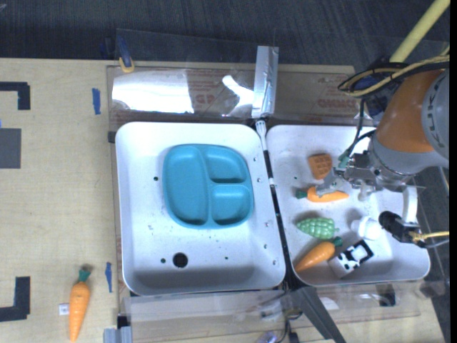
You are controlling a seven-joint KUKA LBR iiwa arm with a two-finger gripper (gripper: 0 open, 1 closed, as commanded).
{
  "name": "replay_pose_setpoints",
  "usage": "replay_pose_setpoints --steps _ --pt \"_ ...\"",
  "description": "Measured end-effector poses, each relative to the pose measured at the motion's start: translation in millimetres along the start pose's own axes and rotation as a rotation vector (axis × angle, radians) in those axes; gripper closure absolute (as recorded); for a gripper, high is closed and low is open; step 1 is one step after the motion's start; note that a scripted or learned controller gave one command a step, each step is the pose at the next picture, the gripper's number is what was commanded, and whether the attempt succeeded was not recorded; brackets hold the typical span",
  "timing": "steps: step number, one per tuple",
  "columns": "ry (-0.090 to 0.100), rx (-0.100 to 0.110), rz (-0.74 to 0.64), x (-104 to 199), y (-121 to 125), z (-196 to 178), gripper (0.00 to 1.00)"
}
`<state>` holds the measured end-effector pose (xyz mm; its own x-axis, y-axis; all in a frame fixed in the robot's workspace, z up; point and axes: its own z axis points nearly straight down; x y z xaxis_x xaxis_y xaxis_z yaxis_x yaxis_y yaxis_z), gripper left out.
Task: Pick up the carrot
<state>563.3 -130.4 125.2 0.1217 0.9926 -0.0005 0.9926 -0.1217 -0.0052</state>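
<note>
Several toy foods lie in the right bin [414,263]. One carrot [327,196] with a green top lies near the bin's middle, pointing right. A second carrot [314,256] lies at the bin's front left, tilted. A third carrot [78,302] rests on the wooden bench at the far left, outside both bins. My gripper [341,179] hangs low over the right end of the middle carrot, at or just above it. The grey wrist and orange band rise behind it at the right.
A blue divided plate [208,184] sits in the left bin [136,213]. In the right bin there are also an orange cracker-like piece [320,164], a green corn-like piece [315,226], a black-and-white object [354,256] and a white object [369,228]. Cables hang at the upper right.
</note>
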Motion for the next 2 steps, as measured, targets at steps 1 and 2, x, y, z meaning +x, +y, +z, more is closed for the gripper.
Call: replay_pose_setpoints --steps 1,2 --pt "-0.001 -0.043 -0.225 9 12 22 0.00" --pt "0.000 -0.010 -0.097 33 -20 39 0.00"
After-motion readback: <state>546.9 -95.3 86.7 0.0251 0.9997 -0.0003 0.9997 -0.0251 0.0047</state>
